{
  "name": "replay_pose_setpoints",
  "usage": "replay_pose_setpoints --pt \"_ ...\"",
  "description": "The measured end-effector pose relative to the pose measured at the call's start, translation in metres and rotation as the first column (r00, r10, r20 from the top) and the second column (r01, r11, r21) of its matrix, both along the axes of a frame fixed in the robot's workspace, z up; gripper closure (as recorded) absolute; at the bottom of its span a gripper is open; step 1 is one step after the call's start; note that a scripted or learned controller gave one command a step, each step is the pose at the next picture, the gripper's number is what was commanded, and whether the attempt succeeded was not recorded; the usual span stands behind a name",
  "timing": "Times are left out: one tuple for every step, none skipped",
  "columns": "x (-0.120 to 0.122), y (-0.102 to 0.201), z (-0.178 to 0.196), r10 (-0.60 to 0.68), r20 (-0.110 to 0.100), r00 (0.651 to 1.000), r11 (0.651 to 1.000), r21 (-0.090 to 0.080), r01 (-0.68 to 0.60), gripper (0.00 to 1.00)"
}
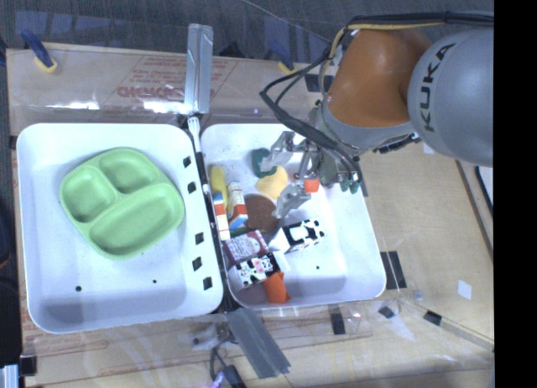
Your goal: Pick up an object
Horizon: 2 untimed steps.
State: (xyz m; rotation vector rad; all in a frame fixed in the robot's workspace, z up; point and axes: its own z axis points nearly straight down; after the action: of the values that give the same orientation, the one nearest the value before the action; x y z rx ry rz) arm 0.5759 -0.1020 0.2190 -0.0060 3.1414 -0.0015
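Note:
My gripper (287,172) hangs low over the back of the right bin (361,248), open, its two grey fingers (291,196) spread apart. A round yellow object (270,184) lies just left of the gap between them, and I cannot tell whether they touch it. A teal object (261,160) sits by the upper finger. A brown round object (260,211) lies just below the lower finger. Nothing is clearly held.
The right bin also holds a yellow piece (218,180), a black-and-white patterned item (303,235), a dark red packet (246,248) and an orange cylinder (276,289), crowded along its left side. A green divided plate (122,201) lies in the left bin (50,294).

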Motion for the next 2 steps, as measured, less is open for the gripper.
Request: replay_pose_setpoints --pt "0.054 -0.026 -0.056 0.229 0.0 0.973 0.973 0.001 -0.229 0.0" --pt "0.084 -0.007 -0.123 0.354 0.007 0.935 0.935 -0.003 -0.354 0.0"
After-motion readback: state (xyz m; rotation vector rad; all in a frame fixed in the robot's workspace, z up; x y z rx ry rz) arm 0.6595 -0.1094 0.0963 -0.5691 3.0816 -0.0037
